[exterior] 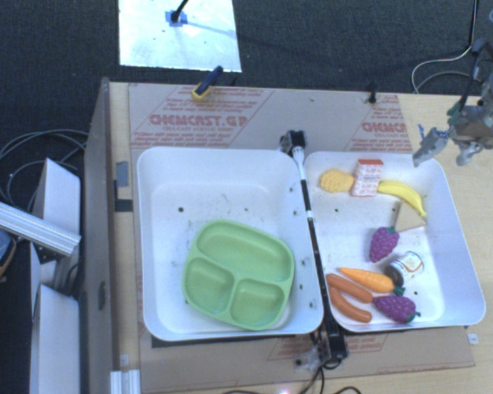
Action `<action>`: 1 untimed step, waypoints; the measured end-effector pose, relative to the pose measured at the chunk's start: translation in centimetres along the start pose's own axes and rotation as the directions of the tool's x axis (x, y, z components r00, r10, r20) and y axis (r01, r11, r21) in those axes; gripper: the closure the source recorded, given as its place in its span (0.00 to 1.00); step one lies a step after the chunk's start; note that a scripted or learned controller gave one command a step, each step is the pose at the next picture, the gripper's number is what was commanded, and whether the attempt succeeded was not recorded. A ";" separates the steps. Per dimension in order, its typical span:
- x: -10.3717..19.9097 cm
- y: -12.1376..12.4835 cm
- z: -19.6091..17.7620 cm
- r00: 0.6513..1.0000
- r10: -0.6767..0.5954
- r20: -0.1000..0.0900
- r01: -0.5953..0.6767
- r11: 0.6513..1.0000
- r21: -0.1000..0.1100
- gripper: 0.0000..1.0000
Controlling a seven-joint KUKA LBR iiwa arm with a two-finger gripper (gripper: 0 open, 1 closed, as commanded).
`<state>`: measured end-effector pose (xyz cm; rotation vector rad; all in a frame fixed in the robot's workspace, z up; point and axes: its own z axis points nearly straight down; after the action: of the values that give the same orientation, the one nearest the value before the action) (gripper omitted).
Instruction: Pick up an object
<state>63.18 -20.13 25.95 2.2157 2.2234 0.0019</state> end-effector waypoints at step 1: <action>-0.5 -4.3 10.2 1.000 0.002 -0.001 -0.002 1.000 0.003 0.00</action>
<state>58.91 -20.64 15.75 2.2203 2.2233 -0.0003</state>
